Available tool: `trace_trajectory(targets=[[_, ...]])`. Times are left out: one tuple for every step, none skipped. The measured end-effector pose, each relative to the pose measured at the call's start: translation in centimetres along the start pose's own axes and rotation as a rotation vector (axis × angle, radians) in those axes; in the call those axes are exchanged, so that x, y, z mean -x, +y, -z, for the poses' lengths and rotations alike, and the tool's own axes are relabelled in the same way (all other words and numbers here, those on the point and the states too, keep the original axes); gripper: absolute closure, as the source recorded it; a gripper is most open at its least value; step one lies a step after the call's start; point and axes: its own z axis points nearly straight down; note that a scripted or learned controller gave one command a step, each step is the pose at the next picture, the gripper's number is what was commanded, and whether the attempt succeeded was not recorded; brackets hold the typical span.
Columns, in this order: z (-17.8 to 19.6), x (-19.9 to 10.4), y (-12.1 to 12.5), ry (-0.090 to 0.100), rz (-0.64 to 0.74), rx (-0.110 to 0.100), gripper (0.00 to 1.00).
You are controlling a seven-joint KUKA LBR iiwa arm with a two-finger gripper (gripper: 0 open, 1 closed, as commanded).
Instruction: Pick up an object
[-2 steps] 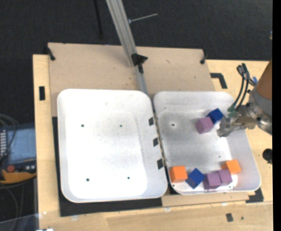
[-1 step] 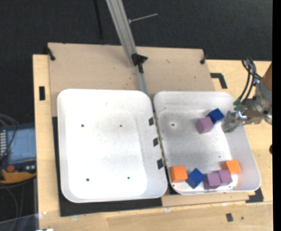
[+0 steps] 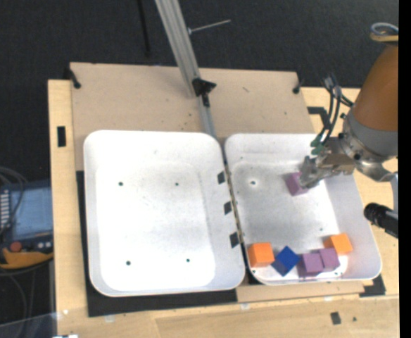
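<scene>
A small purple block [image 3: 293, 184] is seen in the right bin [image 3: 262, 153], in its upper right part, right at the tip of the gripper [image 3: 308, 177]. The block sits just below and to the left of the gripper's grey body and appears to be touched by it, but whether it is clamped between the fingers or merely lies against them cannot be told from this angle; nor can it be told whether the claw is released or clenched.

The gripper is carried by the arm [image 3: 376, 111], which comes in from the right edge, its orange band standing above the grey wrist, with thin cables [image 3: 330, 115] looped along its left side.

Further objects are gathered along the near edge of the same bin. An orange block [image 3: 261, 253] lies at the lower left, with a blue block [image 3: 286, 260] just beside it on the right. Next to that, two purple blocks [image 3: 317, 262] are set side by side, and a second orange block [image 3: 341, 243] is placed just above and to the right of them, near the bin's right wall.

The left bin [image 3: 156, 210] is set edge to edge with the right one on a pale wooden bench [image 3: 121, 97]. A slanted metal rail [image 3: 181, 37] is mounted above the seam between the bins. At the far left, off the bench, a handheld control pendant [image 3: 24, 220] with a screen is lying among cables.
</scene>
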Motion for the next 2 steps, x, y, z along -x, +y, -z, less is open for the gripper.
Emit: trace_trajectory(targets=[[-0.6,-5.6,2.1,0.000,-0.001,-0.002,1.00],[-1.8,-9.5,3.3,0.000,-0.002,-0.005,1.00]])
